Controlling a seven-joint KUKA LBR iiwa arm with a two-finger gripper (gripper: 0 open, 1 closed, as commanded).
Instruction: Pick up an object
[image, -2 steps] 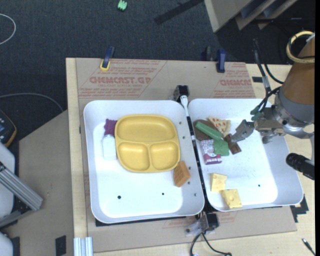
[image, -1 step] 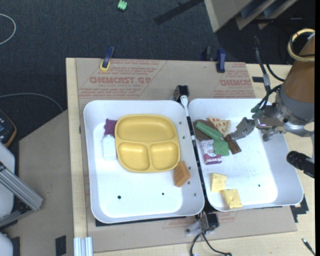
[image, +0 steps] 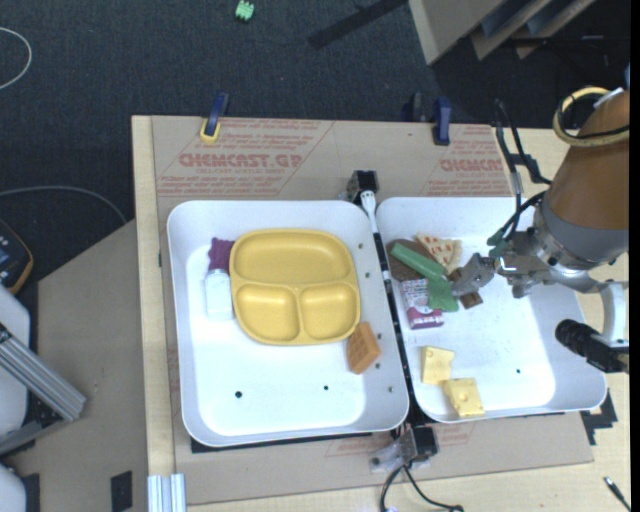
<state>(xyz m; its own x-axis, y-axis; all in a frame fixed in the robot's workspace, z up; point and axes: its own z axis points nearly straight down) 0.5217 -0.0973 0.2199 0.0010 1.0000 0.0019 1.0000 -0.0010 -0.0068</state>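
The step in hand looks like the approach to a grasp: the pincer (image: 478, 277) hangs low over the right bin (image: 520, 385), at about ten o'clock within that bin, right by a small heap of things near the divider between the two bins. That heap holds a green piece (image: 418, 262), a tan waffle-like piece (image: 438, 246) just above it at twelve o'clock, a pink-and-white packet (image: 420, 302) below it at six o'clock, and a brown bit (image: 468, 296) touching or just under the pincer's tip. Whether the pincer is spread or closed cannot be told from this angle, and nothing can be seen clearly clamped in it, so no hold should be assumed. Two yellow cheese-like blocks (image: 452, 383) lie well apart at five o'clock of the heap. The left bin (image: 270, 400) carries a yellow divided plate (image: 295, 285), a purple-and-white item (image: 218, 272) at the plate's nine o'clock, and an orange-brown block (image: 363, 349) at its five o'clock. The arm (image: 590, 200) enters from three o'clock, its wrist bent down and pointing toward nine o'clock. The next move, by this reading, calls for settling squarely on one piece, closing firmly, then lifting straight up without dragging neighbours
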